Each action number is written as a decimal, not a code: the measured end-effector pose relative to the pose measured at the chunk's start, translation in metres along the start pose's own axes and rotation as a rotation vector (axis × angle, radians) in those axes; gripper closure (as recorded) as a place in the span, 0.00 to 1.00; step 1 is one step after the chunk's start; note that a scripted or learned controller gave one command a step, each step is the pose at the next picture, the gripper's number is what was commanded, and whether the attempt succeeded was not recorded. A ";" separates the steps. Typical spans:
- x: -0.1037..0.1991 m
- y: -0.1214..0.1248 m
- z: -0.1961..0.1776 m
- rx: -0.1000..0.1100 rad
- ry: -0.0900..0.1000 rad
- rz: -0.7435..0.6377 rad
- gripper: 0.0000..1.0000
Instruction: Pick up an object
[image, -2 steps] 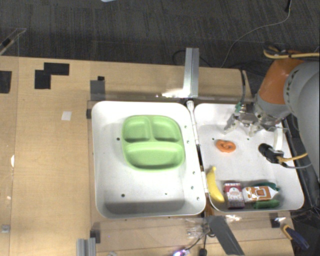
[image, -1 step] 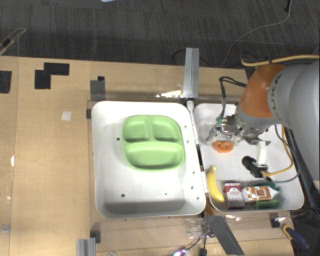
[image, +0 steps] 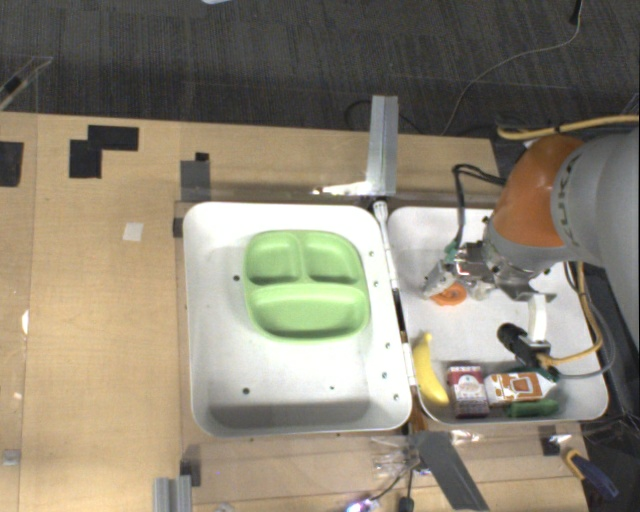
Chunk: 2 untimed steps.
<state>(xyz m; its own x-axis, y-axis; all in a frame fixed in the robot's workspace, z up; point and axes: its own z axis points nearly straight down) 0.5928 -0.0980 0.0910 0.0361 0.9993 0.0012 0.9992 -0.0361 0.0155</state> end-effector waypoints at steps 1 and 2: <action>0.002 0.002 -0.012 -0.005 0.002 0.000 1.00; 0.051 -0.009 -0.095 0.010 -0.001 0.021 1.00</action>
<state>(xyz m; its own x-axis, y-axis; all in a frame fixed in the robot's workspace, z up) 0.5844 -0.0467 0.1861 0.0570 0.9984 0.0008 0.9984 -0.0570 0.0056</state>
